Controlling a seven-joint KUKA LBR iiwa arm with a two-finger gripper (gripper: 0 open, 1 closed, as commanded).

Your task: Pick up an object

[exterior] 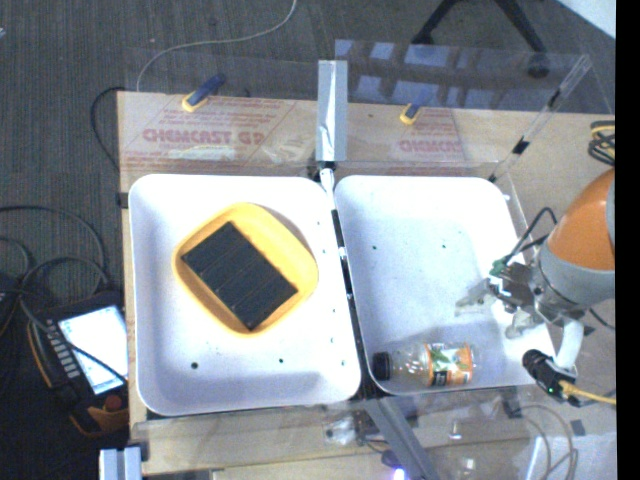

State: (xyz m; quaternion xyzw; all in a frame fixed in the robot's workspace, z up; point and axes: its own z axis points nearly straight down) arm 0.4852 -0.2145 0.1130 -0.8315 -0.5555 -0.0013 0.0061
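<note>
A small clear plastic bottle [430,363] with an orange and green label lies on its side at the front edge of the right bin [420,248]. In the left bin [165,363] rests a yellow dish [297,248] with a flat black ridged pad [240,275] in it. My gripper [503,286] hangs at the right bin's right wall, under the orange-banded wrist [585,233]. It is up and to the right of the bottle and apart from it. Nothing shows in its grasp.
A raised rim [342,268] divides the two bins. Clear plastic panels [440,118] stand behind the bins, and a grey post [331,108] rises at the back centre. Cables and a lit device [92,343] lie on the floor to the left.
</note>
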